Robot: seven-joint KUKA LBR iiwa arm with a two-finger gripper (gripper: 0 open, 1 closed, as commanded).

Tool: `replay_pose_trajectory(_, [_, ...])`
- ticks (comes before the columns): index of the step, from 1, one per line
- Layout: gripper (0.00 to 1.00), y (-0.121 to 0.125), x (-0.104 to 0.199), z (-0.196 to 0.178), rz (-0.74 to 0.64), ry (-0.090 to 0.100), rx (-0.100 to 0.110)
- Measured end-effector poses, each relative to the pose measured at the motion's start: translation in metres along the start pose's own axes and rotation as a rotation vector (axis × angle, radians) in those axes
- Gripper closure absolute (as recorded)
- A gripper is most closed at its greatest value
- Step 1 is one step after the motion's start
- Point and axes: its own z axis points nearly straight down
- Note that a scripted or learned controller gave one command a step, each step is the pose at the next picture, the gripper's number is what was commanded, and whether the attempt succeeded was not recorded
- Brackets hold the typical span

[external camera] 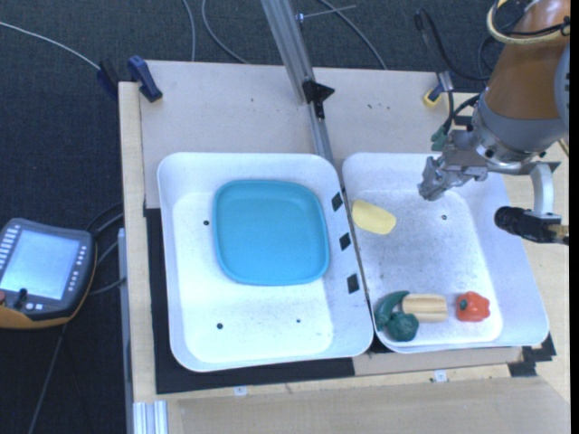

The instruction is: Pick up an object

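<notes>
Camera view shows the pick not yet made: nothing sits in the gripper (432, 188), and whether its claw is wide or narrow I cannot tell. Going left to right, a handheld screen (41, 269) lies off the bench, then the left bin (181, 233) holds a blue plate (271, 231). In the right bin (507, 269) a yellow piece (373, 217) lies near the divider, closest to the gripper (probably the easiest target). Along the near edge sit a green toy (396, 315), a tan block (425, 307) and a red pepper (471, 306), crowded together. The whole grasp is left.
</notes>
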Motion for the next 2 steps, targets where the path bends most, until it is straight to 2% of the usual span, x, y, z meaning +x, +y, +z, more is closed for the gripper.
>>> replay_pose_trajectory(2, [1.00,0.022,0.100,0.022,0.001,0.000,0.002])
